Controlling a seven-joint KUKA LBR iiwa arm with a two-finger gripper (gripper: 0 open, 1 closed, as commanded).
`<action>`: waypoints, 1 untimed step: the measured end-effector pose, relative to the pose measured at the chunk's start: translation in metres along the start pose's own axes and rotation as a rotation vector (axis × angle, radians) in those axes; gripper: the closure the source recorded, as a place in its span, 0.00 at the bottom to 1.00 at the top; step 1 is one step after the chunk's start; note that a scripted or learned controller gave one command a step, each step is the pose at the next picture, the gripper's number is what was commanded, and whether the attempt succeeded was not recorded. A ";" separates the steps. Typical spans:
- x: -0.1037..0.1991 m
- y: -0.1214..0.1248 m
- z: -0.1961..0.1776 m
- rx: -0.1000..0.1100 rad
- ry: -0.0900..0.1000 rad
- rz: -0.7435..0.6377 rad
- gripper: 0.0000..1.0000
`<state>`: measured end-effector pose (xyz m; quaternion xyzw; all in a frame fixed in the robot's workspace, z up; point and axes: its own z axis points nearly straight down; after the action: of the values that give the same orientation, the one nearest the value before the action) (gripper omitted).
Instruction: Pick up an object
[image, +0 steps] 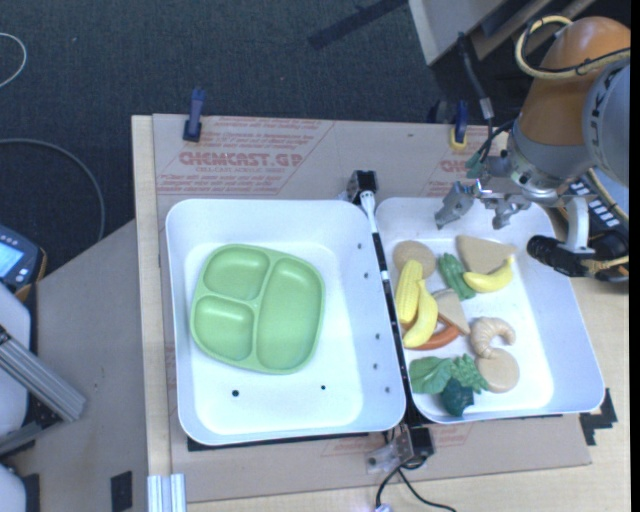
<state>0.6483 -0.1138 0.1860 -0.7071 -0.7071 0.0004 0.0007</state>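
We're looking down on both bins, and the arm (575, 90) is cut off by the top right corner, so we get its orange band and wrist and little more. The gripper (482, 205) hangs over the far rim of the right bin (570, 340), fingers spread open with nothing between them, touching none of the toy food. That food is heaped and overlapping: two bananas (415, 303) by the divider partly cover an orange strip, a small banana (490, 279) lies against a tan wedge (480, 253), and the shrimp (488, 334) sits above a green leafy clump (447, 375) that's hard to make out. In the left bin (190, 400) rests a green divided plate (258, 308)
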 end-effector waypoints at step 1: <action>0.011 -0.035 0.107 0.009 0.003 0.002 0.00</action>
<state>0.6134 -0.1029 0.0793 -0.7077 -0.7065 0.0025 0.0048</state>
